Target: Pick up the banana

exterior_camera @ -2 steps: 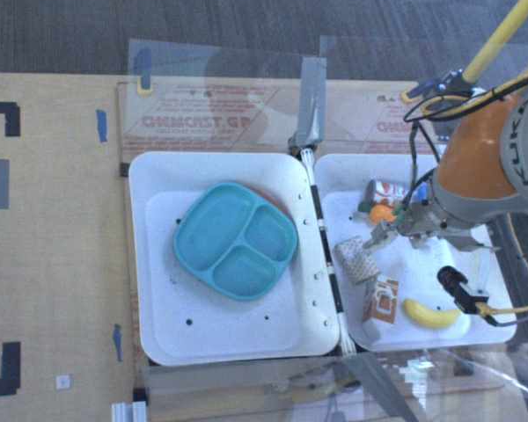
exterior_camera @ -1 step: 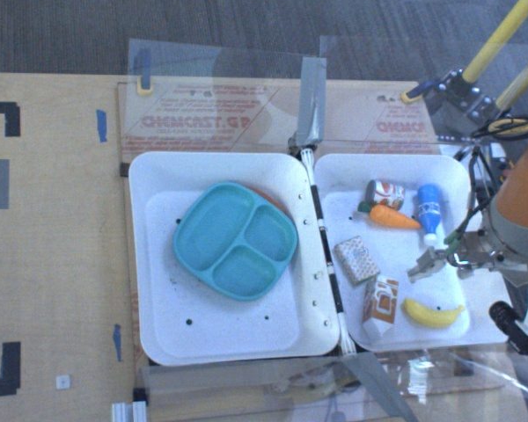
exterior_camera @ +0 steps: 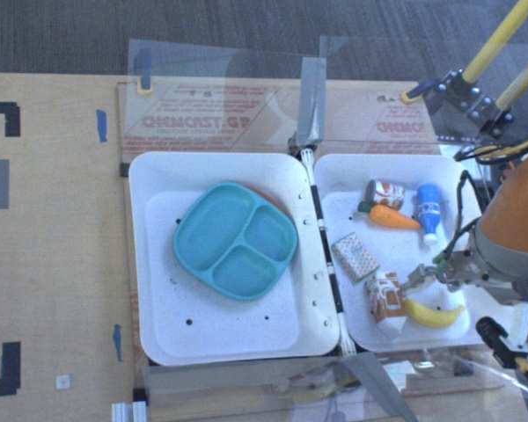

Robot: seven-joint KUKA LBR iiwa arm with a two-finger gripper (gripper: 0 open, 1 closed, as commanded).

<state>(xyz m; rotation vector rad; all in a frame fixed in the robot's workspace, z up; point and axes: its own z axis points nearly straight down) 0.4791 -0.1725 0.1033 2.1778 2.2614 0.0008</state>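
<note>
Tool hovers just above the banana; its opening cannot be told.

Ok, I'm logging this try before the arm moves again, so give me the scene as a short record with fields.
target: banana, lying flat near the front of the right bin
claw: just above the banana, not holding it
beside banana: small carton at its left end
also in right bin: carrot, blue bottle, patterned packet
left bin: holds a teal divided plate
</note>
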